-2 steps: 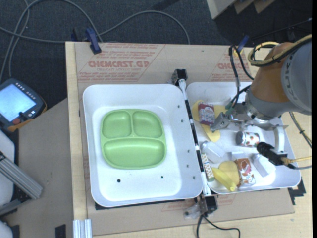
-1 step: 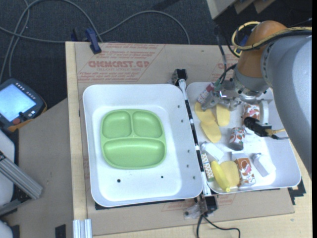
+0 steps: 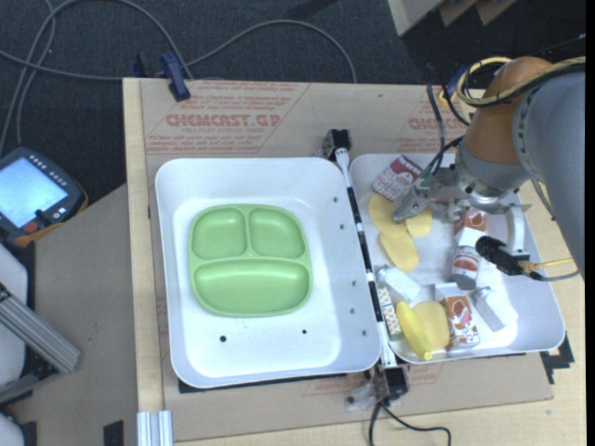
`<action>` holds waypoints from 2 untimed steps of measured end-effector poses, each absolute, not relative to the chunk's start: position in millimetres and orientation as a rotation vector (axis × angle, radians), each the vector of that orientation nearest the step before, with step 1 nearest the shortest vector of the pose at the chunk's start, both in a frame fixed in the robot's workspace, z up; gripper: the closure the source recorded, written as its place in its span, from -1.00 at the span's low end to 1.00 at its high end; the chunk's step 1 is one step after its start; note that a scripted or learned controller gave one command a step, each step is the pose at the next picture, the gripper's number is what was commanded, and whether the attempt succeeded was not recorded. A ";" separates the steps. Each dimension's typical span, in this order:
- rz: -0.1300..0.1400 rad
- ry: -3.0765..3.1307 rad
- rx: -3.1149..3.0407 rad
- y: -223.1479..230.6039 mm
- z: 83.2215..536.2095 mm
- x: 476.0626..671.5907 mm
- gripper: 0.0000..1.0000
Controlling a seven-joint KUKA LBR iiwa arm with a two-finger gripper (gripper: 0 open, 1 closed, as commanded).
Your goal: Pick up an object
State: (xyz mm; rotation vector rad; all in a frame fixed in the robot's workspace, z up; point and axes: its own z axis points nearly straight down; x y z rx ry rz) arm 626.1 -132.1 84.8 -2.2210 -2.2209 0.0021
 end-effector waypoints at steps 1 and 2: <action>0.002 -2.224 -2.220 -131.4 95.0 626.7 1.00; -0.003 -2.224 -2.219 -70.4 185.5 580.4 1.00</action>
